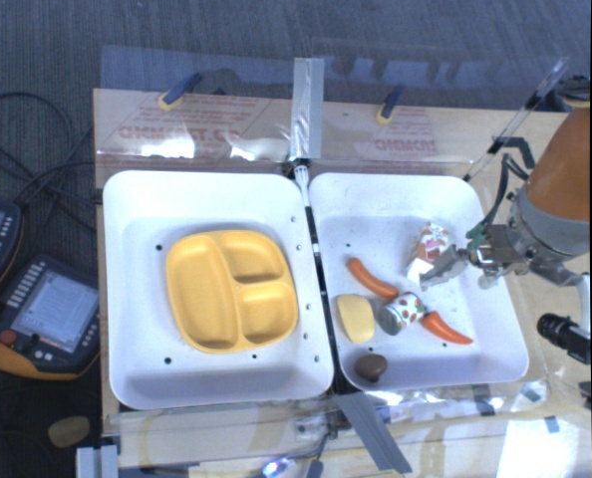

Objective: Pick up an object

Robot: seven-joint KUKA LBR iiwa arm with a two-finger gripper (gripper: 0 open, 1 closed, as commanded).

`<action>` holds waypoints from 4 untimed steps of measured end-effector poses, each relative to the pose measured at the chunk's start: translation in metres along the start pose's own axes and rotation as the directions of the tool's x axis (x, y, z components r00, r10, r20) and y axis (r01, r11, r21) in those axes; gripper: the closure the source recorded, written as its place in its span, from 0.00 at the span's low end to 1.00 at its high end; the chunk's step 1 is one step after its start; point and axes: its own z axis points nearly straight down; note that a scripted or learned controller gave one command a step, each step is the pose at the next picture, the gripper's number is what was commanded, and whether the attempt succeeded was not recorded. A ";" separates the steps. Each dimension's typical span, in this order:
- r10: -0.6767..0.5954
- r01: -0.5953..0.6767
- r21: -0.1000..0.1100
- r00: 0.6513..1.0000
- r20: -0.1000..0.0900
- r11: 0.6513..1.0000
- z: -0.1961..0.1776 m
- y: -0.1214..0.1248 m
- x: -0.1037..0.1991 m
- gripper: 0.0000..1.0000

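Camera view looks down on two white bins side by side on the bench. The left bin holds a yellow divided tray. The right bin holds an orange sausage-shaped piece, a pale yellow block, a small patterned can lying beside an orange carrot-like piece, a dark brown lump near the front wall, and a red-and-white crumpled packet. Clear sheeting behind the bins shows red lettering, too blurred to read. The arm enters from the right, low over the right bin. Its gripper sits just beside the packet; whether the fingers are open or closed cannot be told
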 end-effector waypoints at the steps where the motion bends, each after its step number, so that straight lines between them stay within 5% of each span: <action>1: 0.129 -0.129 -0.019 0.992 0.006 0.991 0.123 0.099 -0.018 0.00; 2: 0.432 -0.432 -0.012 0.902 -0.001 0.902 0.158 0.096 -0.028 0.00; 3: 0.481 -0.481 -0.011 0.877 -0.003 0.877 0.158 0.050 0.047 0.00; 4: 0.482 -0.482 -0.010 0.876 -0.006 0.876 0.149 0.051 0.046 1.00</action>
